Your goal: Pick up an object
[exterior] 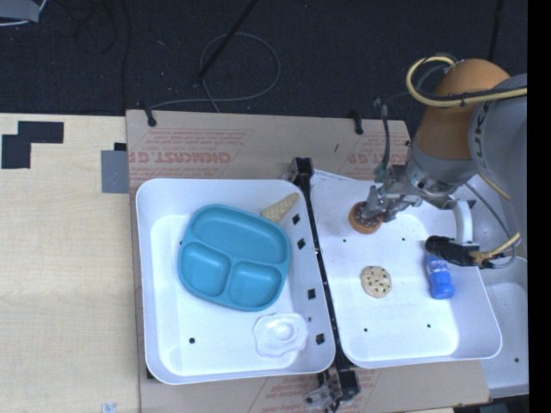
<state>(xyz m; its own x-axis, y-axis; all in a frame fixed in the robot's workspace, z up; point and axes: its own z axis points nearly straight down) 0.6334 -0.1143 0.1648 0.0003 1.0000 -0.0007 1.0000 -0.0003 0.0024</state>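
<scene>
In the right white bin (482, 334), a speckled round cookie (375, 280) and blue bottle (440, 279) are seen near the round brown disc (365, 219), met at the far left by the hand (376, 206); its grip cannot be told.

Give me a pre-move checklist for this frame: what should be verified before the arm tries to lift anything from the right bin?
1. Gripper over a target: ok, it sits at the brown round piece near the right bin's back edge.
2. Piece actually held: cannot tell.
3. Neighbours apart: ok, cookie and blue bottle lie well away.
4. Target off the divider: ok, a gap shows.
5. Left bin's blue tray out of the way: ok.
</scene>
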